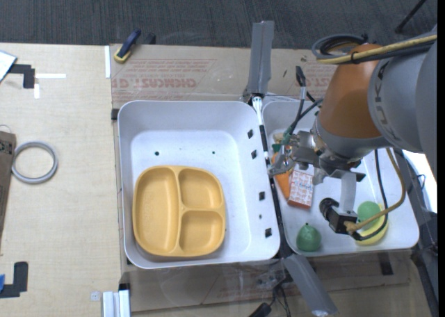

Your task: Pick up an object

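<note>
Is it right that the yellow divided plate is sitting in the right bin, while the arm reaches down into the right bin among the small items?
Not quite. The camera view shows the yellow divided plate in the left bin, not the right one. The rest holds: the arm does reach down into the right bin, among the small items there, such as the green fruit and the orange-and-white packet.

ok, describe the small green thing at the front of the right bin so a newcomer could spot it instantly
Start at the right bin, the one the arm reaches into. Along its near edge, close to the divider between the bins, sits a small dark green fruit. Unlike the paler green ball and banana to its right, it is darker, has a stem nub on top and stands alone.
</note>
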Available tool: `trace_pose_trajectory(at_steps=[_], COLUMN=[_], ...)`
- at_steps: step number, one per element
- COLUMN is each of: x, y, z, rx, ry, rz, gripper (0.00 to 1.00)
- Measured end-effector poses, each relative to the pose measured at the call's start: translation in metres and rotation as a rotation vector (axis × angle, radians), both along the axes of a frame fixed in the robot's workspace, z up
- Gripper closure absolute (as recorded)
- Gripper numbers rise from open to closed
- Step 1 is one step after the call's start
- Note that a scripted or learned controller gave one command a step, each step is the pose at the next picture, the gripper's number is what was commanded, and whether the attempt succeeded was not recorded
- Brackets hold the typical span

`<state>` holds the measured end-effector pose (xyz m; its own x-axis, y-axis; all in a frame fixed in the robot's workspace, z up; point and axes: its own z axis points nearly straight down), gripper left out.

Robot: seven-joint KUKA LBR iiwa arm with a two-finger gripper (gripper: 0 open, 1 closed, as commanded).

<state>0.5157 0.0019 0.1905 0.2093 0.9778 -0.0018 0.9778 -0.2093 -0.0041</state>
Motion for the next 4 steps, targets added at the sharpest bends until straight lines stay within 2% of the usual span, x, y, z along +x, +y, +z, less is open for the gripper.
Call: trace_pose_trajectory(at_steps=[1, 2, 3, 4], x=[-0.033, -0.006, -0.01, 0.03], y=[0.063, 0.127, 0.129, 0.118], z=[0.0, -0.08, -0.075, 0.086], rx=[-0.001, -0.003, -0.003, -0.003], ry=[0.001, 0.002, 0.018, -0.001], rz=[-0.12, -0.334, -0.328, -0.086], gripper=[0.0, 0.0, 1.0, 1.0])
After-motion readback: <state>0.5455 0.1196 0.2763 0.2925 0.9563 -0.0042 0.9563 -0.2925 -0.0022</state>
